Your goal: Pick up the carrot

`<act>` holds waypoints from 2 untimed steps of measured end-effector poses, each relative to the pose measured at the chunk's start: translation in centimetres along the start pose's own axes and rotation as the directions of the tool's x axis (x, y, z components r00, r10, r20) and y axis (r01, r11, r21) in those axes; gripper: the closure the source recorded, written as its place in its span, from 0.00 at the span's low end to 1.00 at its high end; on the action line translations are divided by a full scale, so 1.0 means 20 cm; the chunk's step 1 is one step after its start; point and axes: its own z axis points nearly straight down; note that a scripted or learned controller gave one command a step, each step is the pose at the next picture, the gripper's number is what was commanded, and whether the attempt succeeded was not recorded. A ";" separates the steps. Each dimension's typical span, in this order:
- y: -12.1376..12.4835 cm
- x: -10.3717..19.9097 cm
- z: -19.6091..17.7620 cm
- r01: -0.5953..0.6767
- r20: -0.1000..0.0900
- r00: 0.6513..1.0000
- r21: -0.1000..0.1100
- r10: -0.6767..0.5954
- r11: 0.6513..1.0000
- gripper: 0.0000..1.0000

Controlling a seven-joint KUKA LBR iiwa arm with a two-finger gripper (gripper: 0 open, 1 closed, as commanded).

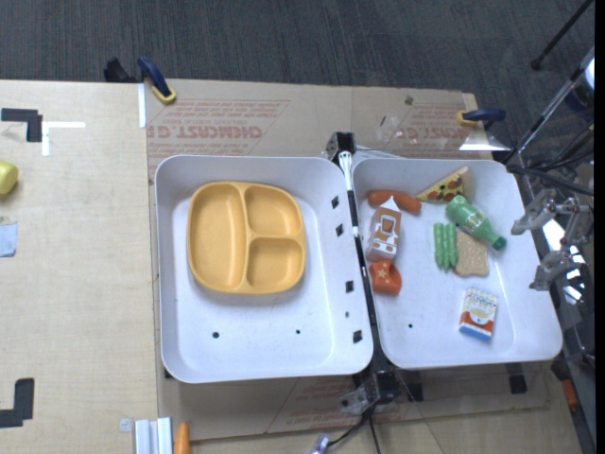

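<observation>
Carrot [394,200] lies across the right bin [529,343] from our gripper [553,244], beyond the green bottle [473,220]; its grip state we cannot tell. We should descend astride it, clear of the carton [384,235].

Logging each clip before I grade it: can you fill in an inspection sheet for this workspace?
Surface: two white bins side by side, left bin and right bin, on cardboard over a wooden bench.
Job's things: carrot lies in the right bin near its far left corner, untouched.
Clutter: yellow divided plate in the left bin; green bottle, pizza slice, small carton in the right.
Grippers: gripper at the right bin's right rim, state unclear.
Cables: black cables at the near edge.
Surroundings: dark carpet, blue clamps.
</observation>
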 end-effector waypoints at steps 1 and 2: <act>0.32 0.18 -0.34 -0.038 0.003 0.999 0.001 0.038 0.999 0.00; 0.67 0.01 -0.17 0.043 0.001 0.999 -0.001 -0.043 0.999 0.00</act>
